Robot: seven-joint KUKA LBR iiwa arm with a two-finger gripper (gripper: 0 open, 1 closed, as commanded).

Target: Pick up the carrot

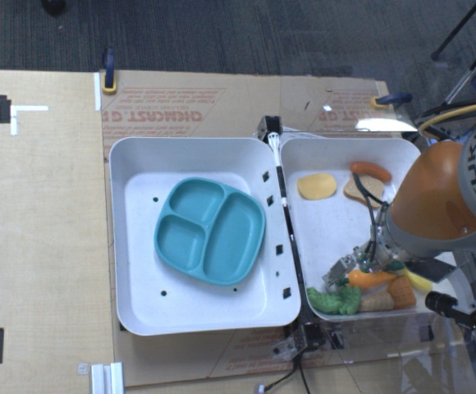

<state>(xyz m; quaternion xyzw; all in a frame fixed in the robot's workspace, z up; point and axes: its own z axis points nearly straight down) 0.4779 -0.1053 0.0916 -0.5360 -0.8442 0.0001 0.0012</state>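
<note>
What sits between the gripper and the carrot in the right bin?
Nothing visible does. The gripper is down at the carrot's left end, with the green leafy item just below it and the tan piece crowding the carrot's right.

cam: one, fixed overhead | slanted down | covers both bins [123,245]

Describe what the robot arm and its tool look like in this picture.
The arm is grey with a broad, rounded orange band above the wrist, and part of a dark letter shows on its grey shell. Thin dark cables run down from it to the tool, a small metallic grey piece with dark parts.
</note>
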